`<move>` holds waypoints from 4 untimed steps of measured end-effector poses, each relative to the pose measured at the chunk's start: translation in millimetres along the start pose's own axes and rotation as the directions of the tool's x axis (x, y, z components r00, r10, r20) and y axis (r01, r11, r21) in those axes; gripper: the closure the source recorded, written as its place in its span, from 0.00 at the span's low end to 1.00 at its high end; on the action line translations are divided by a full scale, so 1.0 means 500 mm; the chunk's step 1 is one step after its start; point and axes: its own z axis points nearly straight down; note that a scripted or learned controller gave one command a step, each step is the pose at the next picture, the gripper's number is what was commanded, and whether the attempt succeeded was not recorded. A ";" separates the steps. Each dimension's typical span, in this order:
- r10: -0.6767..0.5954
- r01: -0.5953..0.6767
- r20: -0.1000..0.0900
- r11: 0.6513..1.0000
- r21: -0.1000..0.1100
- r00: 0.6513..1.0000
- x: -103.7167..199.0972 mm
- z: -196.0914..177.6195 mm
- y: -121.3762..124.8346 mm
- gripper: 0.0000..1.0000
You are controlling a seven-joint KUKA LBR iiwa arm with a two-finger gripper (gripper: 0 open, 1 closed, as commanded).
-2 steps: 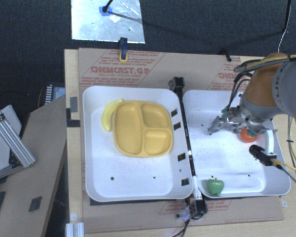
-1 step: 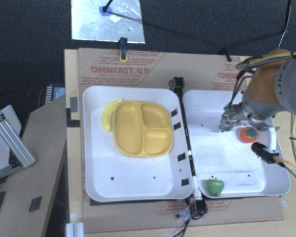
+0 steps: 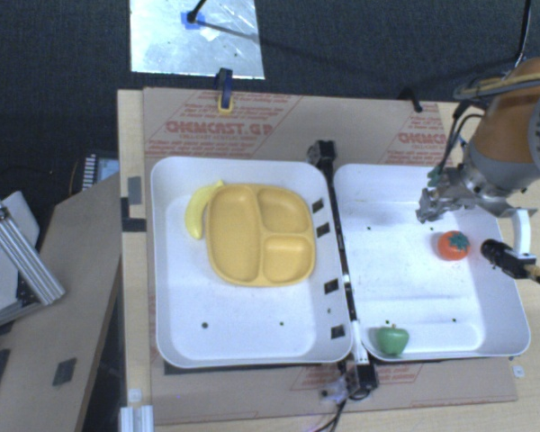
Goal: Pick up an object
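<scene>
Camera view shows you the gripper point(image 3: 429, 207) just beside the orange tomato point(image 3: 452, 245), probably lining up; I can't tell its grip.

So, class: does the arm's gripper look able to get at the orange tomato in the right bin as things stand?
Probably yes. The gripper hangs over the right bin, just up-left of the tomato, which lies uncovered with nothing beside it.

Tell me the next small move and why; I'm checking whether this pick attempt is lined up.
Probably shift the gripper a little toward the small orange-red tomato-like toy and then lower it. The gripper sits over the right white bin, just up and left of that toy and not holding anything, so the toy is the nearest target.
</scene>
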 end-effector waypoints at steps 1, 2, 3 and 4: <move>0.000 0.000 0.000 1.000 0.001 1.000 -0.010 -0.089 0.003 1.00; -0.001 0.001 -0.001 1.000 0.004 1.000 -0.010 -0.106 0.005 1.00; -0.006 0.006 -0.003 1.000 0.005 1.000 0.105 -0.098 0.019 1.00; -0.007 0.007 -0.004 1.000 0.006 1.000 0.234 -0.098 0.014 1.00</move>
